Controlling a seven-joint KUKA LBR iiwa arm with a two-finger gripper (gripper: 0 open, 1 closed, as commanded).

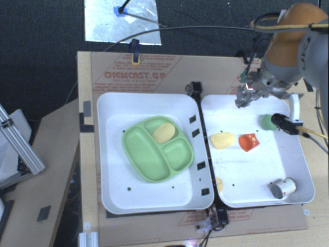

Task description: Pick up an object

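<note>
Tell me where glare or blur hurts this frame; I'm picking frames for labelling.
Camera view: the foil sheet glares brightly; both white bins look washed out, soft shadows at their rims; the gripper is small and soft, its detail unclear; the red piece and the yellow piece stay distinct.

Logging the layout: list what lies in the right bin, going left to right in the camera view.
Small yellow piece at the bin's left wall → pale yellow object → red object → green object → grey-and-white cylinder.
</note>
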